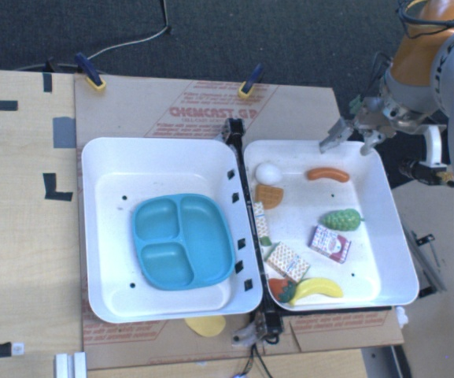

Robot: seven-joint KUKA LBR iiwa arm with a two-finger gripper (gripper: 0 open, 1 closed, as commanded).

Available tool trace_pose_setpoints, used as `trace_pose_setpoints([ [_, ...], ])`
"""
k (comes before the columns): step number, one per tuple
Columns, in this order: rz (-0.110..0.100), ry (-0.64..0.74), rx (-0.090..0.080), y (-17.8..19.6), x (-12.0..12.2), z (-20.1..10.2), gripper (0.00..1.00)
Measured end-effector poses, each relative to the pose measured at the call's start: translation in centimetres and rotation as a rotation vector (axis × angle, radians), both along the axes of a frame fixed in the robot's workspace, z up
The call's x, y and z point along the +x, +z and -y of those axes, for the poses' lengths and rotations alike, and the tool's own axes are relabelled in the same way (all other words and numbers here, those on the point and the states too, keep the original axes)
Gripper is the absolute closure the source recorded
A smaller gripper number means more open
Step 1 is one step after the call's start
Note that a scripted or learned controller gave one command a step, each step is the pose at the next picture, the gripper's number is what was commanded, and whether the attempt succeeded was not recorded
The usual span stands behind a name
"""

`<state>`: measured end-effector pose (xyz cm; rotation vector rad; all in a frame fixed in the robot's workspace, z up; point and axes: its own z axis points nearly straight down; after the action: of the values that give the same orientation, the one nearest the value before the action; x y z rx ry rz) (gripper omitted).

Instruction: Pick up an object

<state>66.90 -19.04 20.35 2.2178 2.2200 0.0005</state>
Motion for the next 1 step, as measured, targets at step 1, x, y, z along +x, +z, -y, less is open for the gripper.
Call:
trace_pose_setpoints([
  [1,-0.001,0.001,0.002,-11.70,-4.04,-1.35,0.00],
])
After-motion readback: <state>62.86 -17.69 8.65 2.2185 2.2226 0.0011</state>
